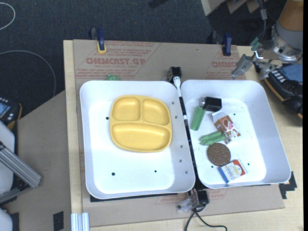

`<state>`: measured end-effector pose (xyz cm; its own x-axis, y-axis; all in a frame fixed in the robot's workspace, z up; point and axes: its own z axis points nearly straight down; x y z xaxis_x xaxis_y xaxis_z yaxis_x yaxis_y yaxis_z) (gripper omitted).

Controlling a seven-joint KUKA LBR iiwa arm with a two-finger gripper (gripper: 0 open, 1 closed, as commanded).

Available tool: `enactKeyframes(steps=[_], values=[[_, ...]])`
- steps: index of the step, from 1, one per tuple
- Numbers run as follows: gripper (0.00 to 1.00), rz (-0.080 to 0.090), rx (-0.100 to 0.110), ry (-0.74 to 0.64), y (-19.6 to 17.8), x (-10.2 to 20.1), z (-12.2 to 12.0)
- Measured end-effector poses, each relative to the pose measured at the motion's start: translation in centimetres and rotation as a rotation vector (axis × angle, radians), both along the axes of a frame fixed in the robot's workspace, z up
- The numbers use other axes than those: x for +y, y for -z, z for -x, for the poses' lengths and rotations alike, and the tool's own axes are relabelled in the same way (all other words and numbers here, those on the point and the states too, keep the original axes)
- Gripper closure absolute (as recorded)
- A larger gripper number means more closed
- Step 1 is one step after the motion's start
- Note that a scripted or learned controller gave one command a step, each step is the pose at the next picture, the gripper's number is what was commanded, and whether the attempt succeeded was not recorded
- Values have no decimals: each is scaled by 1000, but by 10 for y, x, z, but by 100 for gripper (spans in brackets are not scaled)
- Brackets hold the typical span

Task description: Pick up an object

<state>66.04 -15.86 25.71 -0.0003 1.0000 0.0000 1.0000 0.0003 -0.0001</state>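
Nearest the camera, at the near edge of the right bin (276, 129), a small blue-and-white packet (234, 171) is seen, with a brown disc (219, 154) just beyond it. The end effector (245, 64) is held at the far right, above the far rim of that bin and well apart from everything inside; nothing is seen between its fingers, and whether they are spread or closed cannot be told from this view.

From there outward, a black cylinder (211, 103) lies nearest, then a green tube (197, 118), a red-and-white packet (225, 124) and a green pod-shaped piece (212, 138), all crowded in the left half of the bin. No object has yet been picked; any of these could serve.

Failure is judged most likely from the crowding: fingers lowered onto the pod could strike the packet or disc beside it, and the flat packets and disc may offer no edge to close upon.

The left bin (91, 129) holds a yellow divided plate (141, 123), its three compartments bare. Both bins are carried by the table (77, 61).
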Motion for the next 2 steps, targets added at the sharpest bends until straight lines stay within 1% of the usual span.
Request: enactKeyframes(steps=[1, 2], values=[[0, -6, 15, -3, 97, 61, 72], [0, 6, -21, -1, 152, 52, 106]])
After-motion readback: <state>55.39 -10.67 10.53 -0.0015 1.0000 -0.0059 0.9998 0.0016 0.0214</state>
